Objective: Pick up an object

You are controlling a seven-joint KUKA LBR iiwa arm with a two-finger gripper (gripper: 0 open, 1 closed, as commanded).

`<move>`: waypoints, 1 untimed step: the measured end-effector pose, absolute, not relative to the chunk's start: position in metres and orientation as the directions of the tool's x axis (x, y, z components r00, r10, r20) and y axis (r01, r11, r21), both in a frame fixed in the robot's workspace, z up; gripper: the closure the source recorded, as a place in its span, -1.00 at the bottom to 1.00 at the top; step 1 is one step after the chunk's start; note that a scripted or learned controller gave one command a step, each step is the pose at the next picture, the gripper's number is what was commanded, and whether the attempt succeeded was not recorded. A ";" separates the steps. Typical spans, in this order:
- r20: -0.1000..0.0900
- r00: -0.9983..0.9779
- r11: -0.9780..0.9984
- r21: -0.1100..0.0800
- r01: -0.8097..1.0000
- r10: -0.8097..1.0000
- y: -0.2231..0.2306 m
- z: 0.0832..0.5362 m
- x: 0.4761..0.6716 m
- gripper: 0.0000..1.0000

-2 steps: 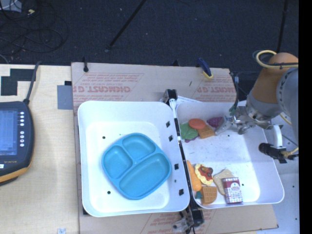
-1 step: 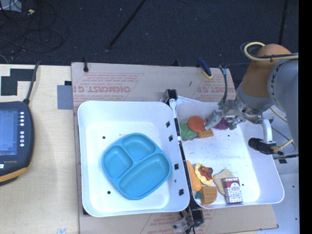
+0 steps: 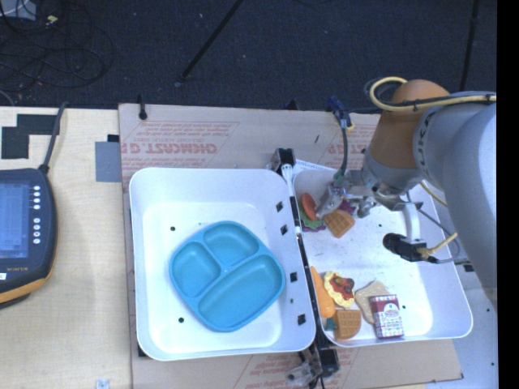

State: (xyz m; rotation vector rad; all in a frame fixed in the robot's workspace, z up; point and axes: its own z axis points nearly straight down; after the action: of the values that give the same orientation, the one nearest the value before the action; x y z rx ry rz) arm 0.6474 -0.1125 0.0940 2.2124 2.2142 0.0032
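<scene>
My gripper (image 3: pixel 347 204) hangs over the back left part of the right bin (image 3: pixel 442 286). Directly beneath its tip lies a tilted brown waffle-like toy (image 3: pixel 340 223), touching or very close to it. I cannot see whether the gripper holds the toy. Just left of that, against the bin's wall, sits a red and green toy (image 3: pixel 309 210). At the bin's front lie an orange carrot (image 3: pixel 322 293), a yellow and red piece (image 3: pixel 339 286), a second waffle (image 3: pixel 347 324), a bread slice (image 3: pixel 374 292) and a small red box (image 3: pixel 388 316).
The left bin (image 3: pixel 154 209) holds a blue divided plate (image 3: pixel 227 275). A black clip with a cable (image 3: pixel 404 245) sticks out from the arm over the right bin. A handheld control pendant (image 3: pixel 20 225) lies on the bench at far left.
</scene>
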 end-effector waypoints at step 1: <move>-0.002 0.004 -0.004 0.002 1.000 1.000 -0.114 0.101 0.645 1.00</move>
State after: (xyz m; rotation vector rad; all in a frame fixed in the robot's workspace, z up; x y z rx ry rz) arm 0.6455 -0.1137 0.1011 2.2229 2.2151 -0.0001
